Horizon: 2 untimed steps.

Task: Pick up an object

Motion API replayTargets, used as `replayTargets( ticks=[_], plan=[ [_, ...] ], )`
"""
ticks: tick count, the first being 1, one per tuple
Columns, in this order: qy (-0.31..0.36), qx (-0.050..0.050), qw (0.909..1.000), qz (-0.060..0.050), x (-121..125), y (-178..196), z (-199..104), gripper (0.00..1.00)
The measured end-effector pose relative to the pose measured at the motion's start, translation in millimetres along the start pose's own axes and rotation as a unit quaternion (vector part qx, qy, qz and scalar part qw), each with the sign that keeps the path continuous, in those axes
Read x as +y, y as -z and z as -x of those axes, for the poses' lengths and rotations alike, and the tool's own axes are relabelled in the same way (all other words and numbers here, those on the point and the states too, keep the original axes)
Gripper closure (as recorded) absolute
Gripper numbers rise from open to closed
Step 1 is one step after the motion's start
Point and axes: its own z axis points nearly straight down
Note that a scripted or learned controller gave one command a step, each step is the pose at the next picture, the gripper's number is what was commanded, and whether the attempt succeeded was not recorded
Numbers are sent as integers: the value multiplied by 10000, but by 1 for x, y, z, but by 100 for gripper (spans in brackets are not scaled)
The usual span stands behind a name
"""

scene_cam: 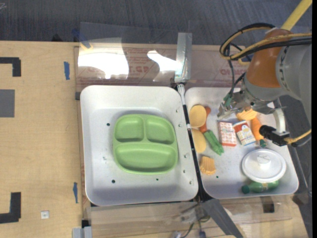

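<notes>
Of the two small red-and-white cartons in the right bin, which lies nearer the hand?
The right-hand carton, tilted beside the orange piece, lies nearer the hand; the upright left carton sits beside the green vegetable.

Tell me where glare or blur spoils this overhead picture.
Camera view: strong white glare on the clear sheet behind the left bin, hiding what lies under it; the green tray is evenly lit and sharp; the small items around the gripper in the right bin look soft and hard to tell apart.

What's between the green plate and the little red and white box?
In the camera view: the bins' rims, then a yellow toy food piece and a green toy pepper, between green divided plate and red-white carton.
</notes>
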Motion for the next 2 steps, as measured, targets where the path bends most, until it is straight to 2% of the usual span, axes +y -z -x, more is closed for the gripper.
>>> replayTargets(
  ticks=[2],
  plan=[
    [31,-20,10000,29,3,21,-1,100]
  ],
)
